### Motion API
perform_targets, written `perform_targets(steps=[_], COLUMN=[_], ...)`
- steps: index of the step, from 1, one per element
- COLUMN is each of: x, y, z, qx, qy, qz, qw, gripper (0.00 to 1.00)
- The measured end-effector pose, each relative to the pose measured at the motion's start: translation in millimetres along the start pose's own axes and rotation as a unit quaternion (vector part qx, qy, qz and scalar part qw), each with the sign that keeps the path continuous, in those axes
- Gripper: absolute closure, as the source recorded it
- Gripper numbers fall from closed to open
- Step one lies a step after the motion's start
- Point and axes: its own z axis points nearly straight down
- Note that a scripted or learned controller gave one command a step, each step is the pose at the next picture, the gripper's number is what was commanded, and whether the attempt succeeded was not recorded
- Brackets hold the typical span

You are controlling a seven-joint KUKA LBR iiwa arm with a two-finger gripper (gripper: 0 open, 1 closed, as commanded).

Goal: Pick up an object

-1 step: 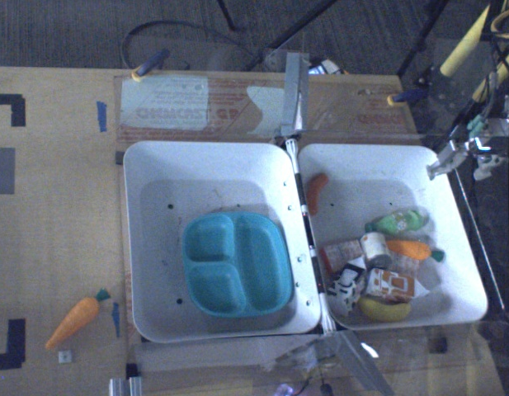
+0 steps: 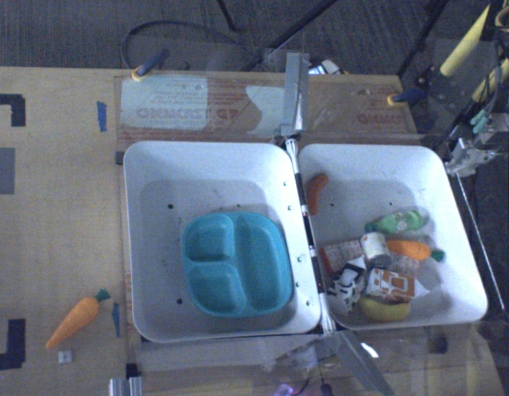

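Observation:
The right bin holds a cluster of small toys in its near half. Among them are a green bottle, an orange carrot, a white can, a small carton and a yellow banana. A black-and-white toy and a flat packet lie to their left. An orange sausage-shaped toy lies alone against the bin's left wall. In the left bin a teal divided plate lies flat.
A second toy carrot lies on the wooden bench left of the bins. A metal divider runs between the bins at the back. Clamps, cables and stand legs sit behind the bench and at the right edge.

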Motion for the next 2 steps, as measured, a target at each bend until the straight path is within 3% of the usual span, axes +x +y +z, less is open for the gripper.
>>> perform_targets(steps=[1, 2], x=[135.8, 155.9], y=[73.9, 26.6], z=[-73.8, -91.7], qx=[0.001, 0.004], qy=[0.001, 0.001], qz=[0.123, 0.203], qw=[0.9924, 0.9792], gripper=[1.00, 1.00])
